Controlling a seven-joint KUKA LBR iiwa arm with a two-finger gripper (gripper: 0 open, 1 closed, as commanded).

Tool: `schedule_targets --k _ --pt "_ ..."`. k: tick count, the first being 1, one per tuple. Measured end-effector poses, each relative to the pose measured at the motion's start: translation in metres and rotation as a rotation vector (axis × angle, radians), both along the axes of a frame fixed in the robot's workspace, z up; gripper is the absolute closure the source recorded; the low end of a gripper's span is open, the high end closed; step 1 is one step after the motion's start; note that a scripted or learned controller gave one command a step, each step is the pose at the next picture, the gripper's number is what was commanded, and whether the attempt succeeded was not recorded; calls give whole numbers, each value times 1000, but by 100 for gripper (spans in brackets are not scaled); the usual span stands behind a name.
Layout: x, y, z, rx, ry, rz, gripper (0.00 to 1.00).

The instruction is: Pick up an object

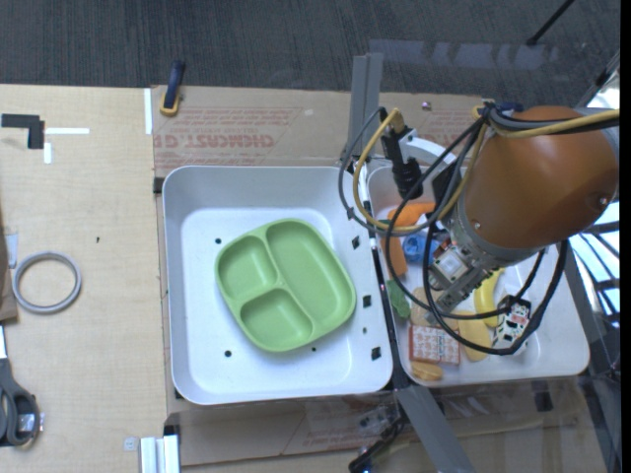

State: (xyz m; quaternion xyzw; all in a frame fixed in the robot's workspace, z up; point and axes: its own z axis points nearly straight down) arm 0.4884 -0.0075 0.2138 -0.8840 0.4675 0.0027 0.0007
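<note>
**Arm lowered over the cluttered right bin**

Candidate objects, among them a banana (485, 308) and an orange item (407, 227), are crowded in the right bin (567, 358). The gripper (446, 282) is lowered among them, presumably for a grasp; its state cannot be told. A green divided plate (286, 284) is left alone in the left bin (187, 264).

Place: a robotics lab or test cell, not a home.
Arm: a grey industrial arm (537, 180) with an orange band, trailed by loose black and yellow cables (380, 180).
Surface: a pale wooden surface (79, 363) with cardboard (246, 126) laid under two white bins (182, 294).
Contents: a green divided plate (286, 284) in the left bin, toy-like food items (444, 338) heaped in the right.
Clutter: a roll of tape (44, 282), a clamp (175, 87), tape marks (54, 131).
Floor: dark carpet (246, 18) beyond the surface.
</note>
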Motion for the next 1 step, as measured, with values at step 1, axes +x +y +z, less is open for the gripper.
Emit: schedule_targets --k 1 --pt "-11 42 -14 0 -1 225 100"
